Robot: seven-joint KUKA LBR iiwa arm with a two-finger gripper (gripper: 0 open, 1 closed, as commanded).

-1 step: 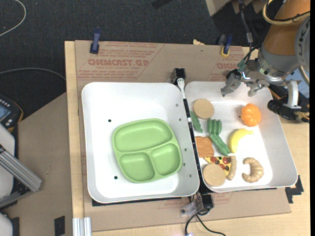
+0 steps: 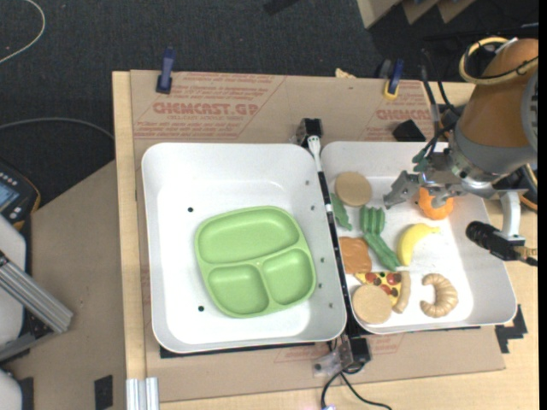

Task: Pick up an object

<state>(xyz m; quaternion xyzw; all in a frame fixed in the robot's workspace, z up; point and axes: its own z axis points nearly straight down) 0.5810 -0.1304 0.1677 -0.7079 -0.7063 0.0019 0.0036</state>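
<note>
- Hovering low over the right shallow white bin (image 2: pixel 491 310), the two-finger gripper (image 2: pixel 425 186) looks spread wide, one grey finger left at about (image 2: pixel 398 191), nothing clamped.
- Small round orange toy fruit (image 2: pixel 434 205) sits just under the wrist, partly hidden.
- Risk: yellow plastic banana (image 2: pixel 414 240) lies just beside it; a closing finger could nudge either away.
- Risk: round fruit may roll out of the pinch.

Divided plate (image 2: pixel 253 261) in left bin (image 2: pixel 162 229); toy foods (image 2: pixel 402 267) in right bin (image 2: pixel 491 301).
</note>
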